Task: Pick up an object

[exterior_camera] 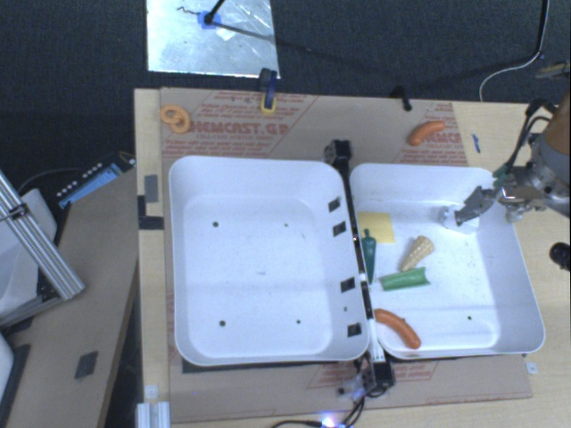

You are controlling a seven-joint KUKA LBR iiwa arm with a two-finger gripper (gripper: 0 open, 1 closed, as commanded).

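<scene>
Red print runs across the cardboard sheet (294, 119) under the 2 bins, and along the top edge, just above the left bin, the letters read roughly "EMCAST", with a character or 2 after it too faint to make out. More of the same red print sits near the top right corner and along the bottom edge of the sheet, but it's too blurred to read.

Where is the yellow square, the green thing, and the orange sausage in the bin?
yellow square (377, 226), camera view, its flat middle
green thing (404, 280), camera view, mid-body
orange sausage (398, 327), camera view, middle of its length
</scene>
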